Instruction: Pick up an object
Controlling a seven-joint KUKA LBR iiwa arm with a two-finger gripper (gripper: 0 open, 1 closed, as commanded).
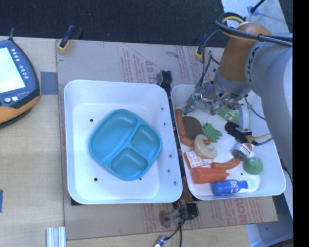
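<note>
I see the right bin (270, 187) packed with small toy food: an orange carrot-like piece (210, 175), a blue bottle (229, 187), a green ball (253, 165), a red sausage (225, 164), a brown patty (192, 126), a green leafy piece (212, 131), all touching or just beside each other. The gripper (215, 101) hangs over that bin's far end, near the rim; I can't tell its state. Little free floor there, pieces crowd the near wall. The left bin (72, 138) holds a blue divided plate (125, 144) mid-floor, with open white margin all round. A teach pendant (10, 84) sits far left on the bench.
</note>
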